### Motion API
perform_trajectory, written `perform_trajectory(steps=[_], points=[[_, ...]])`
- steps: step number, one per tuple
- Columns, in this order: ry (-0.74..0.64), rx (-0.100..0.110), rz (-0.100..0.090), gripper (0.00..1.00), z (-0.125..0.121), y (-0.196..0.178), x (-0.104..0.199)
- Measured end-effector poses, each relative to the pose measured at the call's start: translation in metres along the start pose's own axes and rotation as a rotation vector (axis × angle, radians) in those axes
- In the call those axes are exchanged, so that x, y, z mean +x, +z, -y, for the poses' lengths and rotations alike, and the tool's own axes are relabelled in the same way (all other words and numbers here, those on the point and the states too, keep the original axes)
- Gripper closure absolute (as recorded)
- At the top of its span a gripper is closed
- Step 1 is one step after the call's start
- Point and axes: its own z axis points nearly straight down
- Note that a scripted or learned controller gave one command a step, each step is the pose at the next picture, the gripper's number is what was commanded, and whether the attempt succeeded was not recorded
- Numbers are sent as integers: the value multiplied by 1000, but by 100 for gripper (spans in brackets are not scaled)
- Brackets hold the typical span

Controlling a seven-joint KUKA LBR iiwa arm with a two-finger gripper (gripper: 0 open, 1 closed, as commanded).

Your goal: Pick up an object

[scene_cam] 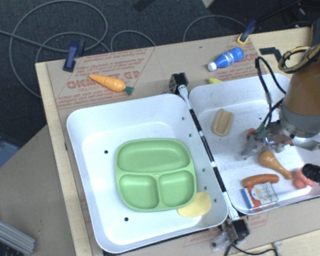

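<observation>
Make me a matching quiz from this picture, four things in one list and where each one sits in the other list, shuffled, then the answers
Things:
1. green tray
2. carrot
3. blue bottle
4. hot dog

Places:
A. on the bench behind the right bin
B. in the left bin
C. in the right bin, near its front edge
D. on the bench behind the left bin

Pairs: 1-B, 2-D, 3-A, 4-C
</observation>
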Motion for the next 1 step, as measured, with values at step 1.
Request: perform_trajectory(steps=[1], points=[[0,-4,1,100,-1,-11,0]])
